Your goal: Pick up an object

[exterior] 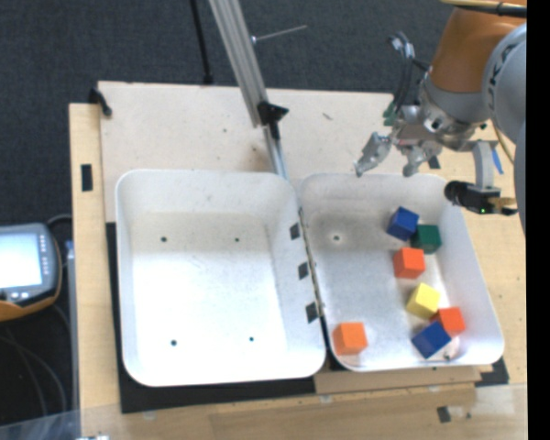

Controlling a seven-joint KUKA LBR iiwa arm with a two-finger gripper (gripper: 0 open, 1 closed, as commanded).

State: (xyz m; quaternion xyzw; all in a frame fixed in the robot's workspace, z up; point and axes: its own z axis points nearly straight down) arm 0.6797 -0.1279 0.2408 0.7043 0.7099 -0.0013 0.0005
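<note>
The right bin (pixel 353 246) holds several small blocks. A blue block (pixel 403 223) and a green block (pixel 428 237) lie near its far right side. An orange block (pixel 408 262) and a yellow block (pixel 423 299) sit below them. Another orange block (pixel 452 320) and a second blue block (pixel 432 339) rest at the near right corner. A lone orange block (pixel 350 337) lies at the near left corner. My gripper (pixel 393 157) hangs open above the bin's far rim, with nothing between its fingers.
The left bin (pixel 206 273) stands beside the right one. A slanted metal pole (pixel 247 71) rises from the bench behind the bins. A small device with a screen (pixel 16 264) sits off the bench at the left.
</note>
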